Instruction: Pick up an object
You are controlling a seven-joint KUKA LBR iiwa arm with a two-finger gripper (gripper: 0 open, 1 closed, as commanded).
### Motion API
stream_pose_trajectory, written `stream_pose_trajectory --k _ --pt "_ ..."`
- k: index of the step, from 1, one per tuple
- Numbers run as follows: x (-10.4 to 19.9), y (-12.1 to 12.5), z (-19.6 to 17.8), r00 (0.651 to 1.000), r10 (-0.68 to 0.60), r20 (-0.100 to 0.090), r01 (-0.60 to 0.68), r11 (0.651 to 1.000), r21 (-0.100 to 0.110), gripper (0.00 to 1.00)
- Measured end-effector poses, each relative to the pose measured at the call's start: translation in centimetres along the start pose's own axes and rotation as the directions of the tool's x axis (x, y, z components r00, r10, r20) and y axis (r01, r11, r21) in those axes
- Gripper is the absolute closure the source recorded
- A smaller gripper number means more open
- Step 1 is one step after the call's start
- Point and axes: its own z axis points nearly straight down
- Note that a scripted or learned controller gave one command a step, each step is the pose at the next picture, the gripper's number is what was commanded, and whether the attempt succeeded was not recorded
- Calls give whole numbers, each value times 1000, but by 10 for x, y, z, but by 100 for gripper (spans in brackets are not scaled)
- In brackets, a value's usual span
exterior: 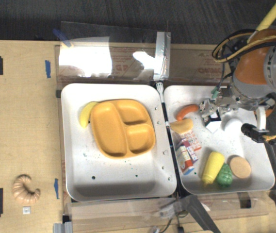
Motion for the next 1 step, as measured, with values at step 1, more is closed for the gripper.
stream_pose_trajectory --k 1 --pt "109 -14 -112 980 199 -3 -199 980 3 100"
